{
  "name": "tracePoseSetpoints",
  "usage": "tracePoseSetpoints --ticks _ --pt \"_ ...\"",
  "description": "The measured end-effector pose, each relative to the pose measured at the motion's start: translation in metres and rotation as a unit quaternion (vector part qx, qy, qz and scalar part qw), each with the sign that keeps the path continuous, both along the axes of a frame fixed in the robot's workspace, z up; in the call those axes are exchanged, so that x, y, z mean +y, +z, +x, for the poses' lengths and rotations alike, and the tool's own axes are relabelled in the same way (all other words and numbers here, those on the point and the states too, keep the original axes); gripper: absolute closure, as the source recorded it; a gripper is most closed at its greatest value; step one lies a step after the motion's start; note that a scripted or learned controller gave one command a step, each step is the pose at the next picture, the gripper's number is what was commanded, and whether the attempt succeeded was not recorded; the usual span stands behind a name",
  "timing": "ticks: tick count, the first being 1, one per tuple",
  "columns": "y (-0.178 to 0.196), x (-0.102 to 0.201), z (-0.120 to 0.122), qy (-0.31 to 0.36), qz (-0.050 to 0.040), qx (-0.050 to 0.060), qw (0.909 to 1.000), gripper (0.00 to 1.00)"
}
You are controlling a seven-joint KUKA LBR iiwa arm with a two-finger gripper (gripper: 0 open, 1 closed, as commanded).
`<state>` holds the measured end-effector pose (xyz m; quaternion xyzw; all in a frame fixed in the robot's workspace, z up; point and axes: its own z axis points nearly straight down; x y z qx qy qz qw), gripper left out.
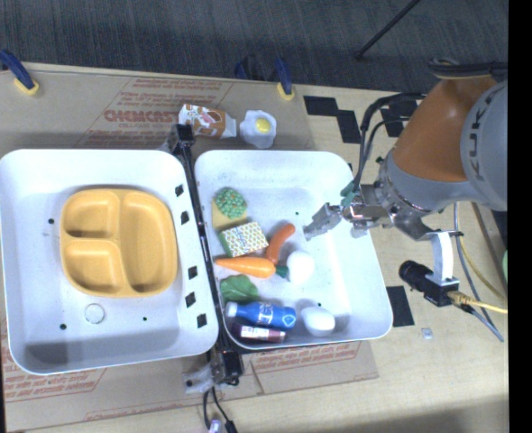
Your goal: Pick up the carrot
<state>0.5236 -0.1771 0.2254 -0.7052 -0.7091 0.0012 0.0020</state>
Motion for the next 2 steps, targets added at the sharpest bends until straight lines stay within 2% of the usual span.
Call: tracePoseSetpoints --ticks 1,2 --pt "-0.1342 0.0294 0.0084 -0.037 -0.0002 0.0 0.9993 0.0" --pt "-0.1245 0.0295 0.0082 -0.034 -0.0001 0.001 0.9994 1.0"
